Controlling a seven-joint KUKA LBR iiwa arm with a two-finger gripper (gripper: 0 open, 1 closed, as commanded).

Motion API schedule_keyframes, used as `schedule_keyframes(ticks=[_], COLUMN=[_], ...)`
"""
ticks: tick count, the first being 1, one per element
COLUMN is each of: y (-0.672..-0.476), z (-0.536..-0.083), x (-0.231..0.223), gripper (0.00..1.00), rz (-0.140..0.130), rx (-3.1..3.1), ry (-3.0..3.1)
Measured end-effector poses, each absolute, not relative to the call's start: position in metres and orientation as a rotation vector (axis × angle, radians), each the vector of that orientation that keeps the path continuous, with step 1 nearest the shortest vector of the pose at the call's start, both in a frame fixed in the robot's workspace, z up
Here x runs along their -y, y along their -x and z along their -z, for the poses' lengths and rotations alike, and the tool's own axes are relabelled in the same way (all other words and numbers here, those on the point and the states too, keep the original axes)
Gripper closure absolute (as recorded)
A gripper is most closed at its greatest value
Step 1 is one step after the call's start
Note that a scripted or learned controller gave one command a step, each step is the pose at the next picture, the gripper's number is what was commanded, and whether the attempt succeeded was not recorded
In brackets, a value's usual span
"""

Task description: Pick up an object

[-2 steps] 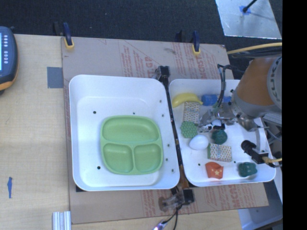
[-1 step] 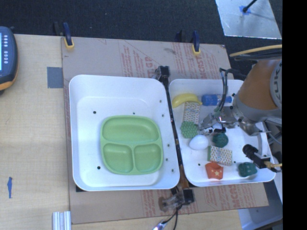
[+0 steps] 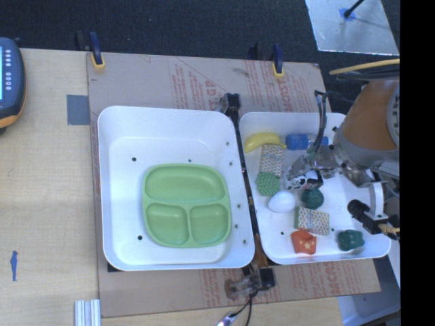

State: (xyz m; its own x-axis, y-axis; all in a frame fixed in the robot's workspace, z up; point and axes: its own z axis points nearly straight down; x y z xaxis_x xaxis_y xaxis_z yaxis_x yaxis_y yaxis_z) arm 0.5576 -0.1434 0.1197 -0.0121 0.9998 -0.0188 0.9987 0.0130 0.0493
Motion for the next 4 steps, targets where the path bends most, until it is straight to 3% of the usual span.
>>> schedule_keyframes(ticks=[1,2,3,4], y=[-0.600,-0.596,-0.559,-0.533], z=[-0.202,-0.197,-0.111,-0.105], x=[0.097,0.100,0.147,0.157], gripper=[1.00,0.00,0.00,0.00], rz=[-0.010,0.003,-0.013,-0.034], rx=[-2.228,-2.228,-2.219,-2.211], ry=[-2.207,-2.218,-2.204,-2.183])
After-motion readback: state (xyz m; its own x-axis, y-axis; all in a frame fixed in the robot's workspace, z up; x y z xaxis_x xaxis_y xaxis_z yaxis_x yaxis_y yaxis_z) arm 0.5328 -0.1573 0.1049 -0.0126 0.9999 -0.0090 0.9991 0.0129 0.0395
